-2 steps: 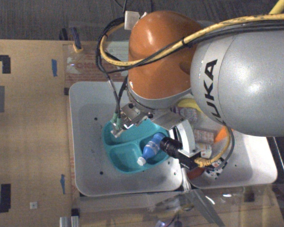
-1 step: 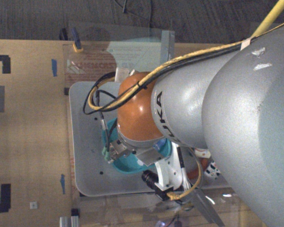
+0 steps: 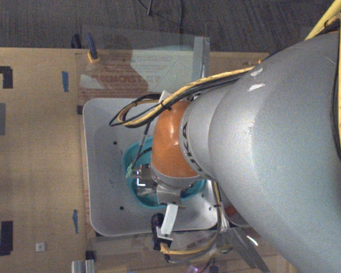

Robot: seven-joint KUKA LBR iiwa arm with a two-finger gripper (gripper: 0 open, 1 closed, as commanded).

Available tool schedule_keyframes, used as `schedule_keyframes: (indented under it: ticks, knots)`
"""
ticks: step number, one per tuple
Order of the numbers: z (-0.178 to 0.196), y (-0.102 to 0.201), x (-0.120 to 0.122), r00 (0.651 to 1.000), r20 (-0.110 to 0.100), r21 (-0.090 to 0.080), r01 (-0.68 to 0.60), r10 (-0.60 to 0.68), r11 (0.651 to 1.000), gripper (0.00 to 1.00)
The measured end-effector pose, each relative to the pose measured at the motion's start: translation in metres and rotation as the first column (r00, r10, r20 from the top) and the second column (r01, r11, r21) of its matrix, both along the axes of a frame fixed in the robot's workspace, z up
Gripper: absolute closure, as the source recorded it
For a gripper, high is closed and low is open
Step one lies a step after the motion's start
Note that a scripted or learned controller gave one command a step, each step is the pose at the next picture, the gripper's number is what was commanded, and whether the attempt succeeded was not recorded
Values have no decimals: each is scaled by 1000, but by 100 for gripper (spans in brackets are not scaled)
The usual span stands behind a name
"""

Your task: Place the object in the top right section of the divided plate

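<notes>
Hand (image 3: pixel 141 178) state cannot be told; arm (image 3: pixel 261 147) masks it. Teal divided plate (image 3: pixel 131 159) lies directly beneath, inside white bin (image 3: pixel 99 152).

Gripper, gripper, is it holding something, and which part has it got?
It cannot be told. The grey arm and its orange band hide the gripper over the teal plate in the white bin.

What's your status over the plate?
Arm low over white bin. Teal divided plate mostly covered by wrist. Hand state and object: cannot tell.
</notes>
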State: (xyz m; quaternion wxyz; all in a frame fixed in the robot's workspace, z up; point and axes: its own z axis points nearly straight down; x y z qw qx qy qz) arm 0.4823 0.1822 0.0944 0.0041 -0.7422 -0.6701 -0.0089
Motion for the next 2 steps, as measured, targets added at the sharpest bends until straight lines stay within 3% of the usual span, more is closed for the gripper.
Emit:
schedule_keyframes:
  ticks: [1,2]
  knots:
    - [2,0,3,1000,10,1,0,-1,1000,0]
    - [45,-6,-4,981,-3,-6,-196,196,981,0]
